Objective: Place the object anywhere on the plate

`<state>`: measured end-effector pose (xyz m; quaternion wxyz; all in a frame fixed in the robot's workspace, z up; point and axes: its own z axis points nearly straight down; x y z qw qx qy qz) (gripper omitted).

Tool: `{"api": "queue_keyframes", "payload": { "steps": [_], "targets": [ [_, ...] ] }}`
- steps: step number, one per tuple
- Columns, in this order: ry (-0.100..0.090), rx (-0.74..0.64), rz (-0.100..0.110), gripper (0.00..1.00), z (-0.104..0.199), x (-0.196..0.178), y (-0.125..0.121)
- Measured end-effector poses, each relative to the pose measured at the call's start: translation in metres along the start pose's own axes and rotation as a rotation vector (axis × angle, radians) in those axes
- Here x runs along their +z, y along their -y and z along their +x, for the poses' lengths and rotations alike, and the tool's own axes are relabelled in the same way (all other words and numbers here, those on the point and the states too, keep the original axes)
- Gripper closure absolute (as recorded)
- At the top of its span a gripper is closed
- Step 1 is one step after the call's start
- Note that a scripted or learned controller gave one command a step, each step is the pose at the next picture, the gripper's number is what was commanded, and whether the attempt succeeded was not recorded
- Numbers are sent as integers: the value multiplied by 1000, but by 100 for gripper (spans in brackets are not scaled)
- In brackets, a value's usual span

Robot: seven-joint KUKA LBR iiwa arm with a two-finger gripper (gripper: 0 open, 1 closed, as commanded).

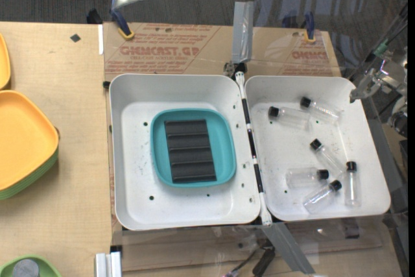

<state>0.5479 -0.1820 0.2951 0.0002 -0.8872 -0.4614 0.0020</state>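
A teal square plate (pixel 224 151) lies in the middle of the left white bin (pixel 130 159). A black ridged rectangular block (pixel 189 151) rests flat on the plate, inside its rim. The right bin (pixel 369 159) holds several clear plastic tubes with black caps, among them one at the back (pixel 288 115), one in the middle (pixel 327 154) and one at the front (pixel 321 195). My gripper (pixel 369 82) shows as a grey metal piece at the right bin's back right corner, above the rim and apart from the tubes and the plate.
Stacked yellow plates (pixel 23 139) sit on the wooden bench to the left of the bins. Printed cardboard (pixel 168 48) lies behind the bins, held by clamps (pixel 122 26). A green round object (pixel 26 267) is at the bottom left corner.
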Motion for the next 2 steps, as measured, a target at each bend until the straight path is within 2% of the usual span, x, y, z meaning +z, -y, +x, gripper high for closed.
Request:
{"api": "queue_keyframes", "payload": {
  "steps": [1, 2],
  "targets": [
    [1, 23, 0, 0, -20, -95, -22],
    [1, 161, 1, 0, -20, -145, -17]
  ]
}}
